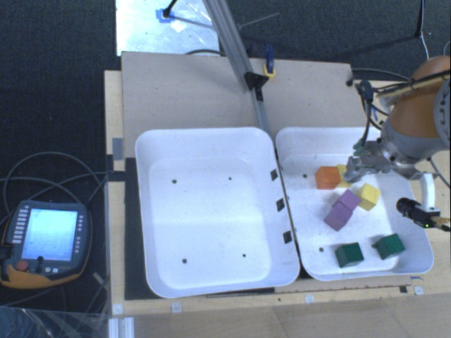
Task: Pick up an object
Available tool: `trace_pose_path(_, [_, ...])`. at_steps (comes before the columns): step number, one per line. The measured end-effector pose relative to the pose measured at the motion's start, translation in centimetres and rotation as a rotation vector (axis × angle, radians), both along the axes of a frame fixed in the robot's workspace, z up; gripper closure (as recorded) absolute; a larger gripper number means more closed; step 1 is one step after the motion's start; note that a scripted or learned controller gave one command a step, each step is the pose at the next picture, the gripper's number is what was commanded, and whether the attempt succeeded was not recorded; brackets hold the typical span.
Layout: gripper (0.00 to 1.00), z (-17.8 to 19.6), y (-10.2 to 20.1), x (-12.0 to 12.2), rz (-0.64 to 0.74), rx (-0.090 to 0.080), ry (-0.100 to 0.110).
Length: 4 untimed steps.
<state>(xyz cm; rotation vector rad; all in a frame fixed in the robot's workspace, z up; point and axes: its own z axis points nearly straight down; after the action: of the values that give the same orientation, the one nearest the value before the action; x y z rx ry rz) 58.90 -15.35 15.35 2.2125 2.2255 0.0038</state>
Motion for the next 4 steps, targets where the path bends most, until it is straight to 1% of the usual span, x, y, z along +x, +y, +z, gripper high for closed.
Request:
trace_pose_path(1, [1.00, 4.9, -0.3, -0.7, -0.003, -0.001, -0.002])
trace_pose_path(2, [1.00, 9.7, -1.0, 0.0, -0.001, -0.002, -0.004])
trace_pose_path(3, [1.00, 14.2, -1.0, 0.1, 0.000, -0.001, -0.003])
trace_pose_path(4, [1.00, 12.5, 4.9, -0.5, 0.005, 0.003, 0.004])
